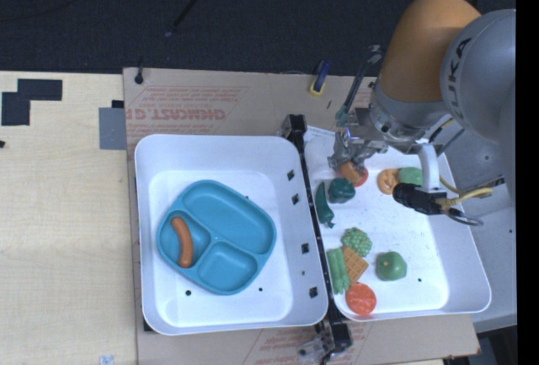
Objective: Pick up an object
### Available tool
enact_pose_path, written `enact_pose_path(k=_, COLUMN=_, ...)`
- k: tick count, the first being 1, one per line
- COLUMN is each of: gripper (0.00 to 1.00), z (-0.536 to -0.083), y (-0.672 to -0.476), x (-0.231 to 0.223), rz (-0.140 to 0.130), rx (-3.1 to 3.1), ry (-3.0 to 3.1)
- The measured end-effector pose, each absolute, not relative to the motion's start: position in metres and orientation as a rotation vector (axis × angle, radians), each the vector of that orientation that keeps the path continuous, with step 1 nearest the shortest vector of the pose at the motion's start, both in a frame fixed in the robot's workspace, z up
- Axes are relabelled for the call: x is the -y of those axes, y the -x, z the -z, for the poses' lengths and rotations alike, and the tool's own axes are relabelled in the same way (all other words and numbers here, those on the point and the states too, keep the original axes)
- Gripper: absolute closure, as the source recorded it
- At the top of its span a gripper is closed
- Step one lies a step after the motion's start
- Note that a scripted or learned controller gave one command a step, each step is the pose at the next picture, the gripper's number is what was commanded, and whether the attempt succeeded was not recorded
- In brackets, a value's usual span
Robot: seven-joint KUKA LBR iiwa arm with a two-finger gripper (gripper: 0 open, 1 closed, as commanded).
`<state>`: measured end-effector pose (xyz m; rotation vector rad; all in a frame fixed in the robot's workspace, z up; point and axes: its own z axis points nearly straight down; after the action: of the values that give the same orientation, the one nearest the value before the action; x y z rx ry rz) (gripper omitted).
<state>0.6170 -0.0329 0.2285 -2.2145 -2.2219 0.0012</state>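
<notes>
I work over a cardboard-covered bench (67, 212) carrying two white bins; dark floor lies beyond. My gripper (347, 159) hangs in the right bin (455, 271), at its far left corner. Whether my jaws are parted or closed, I cannot tell. Just below them sit an orange-red piece (357, 176) and a dark green piece (340, 190), shapes unclear. Further below lies a long green item (337, 269), running toward and away from me. Well left, the blue tray (227, 237) holds a sausage (183, 240).
</notes>
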Motion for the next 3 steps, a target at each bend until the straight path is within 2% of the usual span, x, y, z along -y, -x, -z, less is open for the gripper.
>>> enact_pose_path(k=1, gripper=1.00, z=-0.219, y=-0.596, x=-0.011, rz=-0.004, rx=2.221, ry=2.214)
enact_pose_path(k=3, gripper=1.00, z=-0.228, y=-0.581, x=-0.094, rz=-0.001, rx=2.223, ry=2.215)
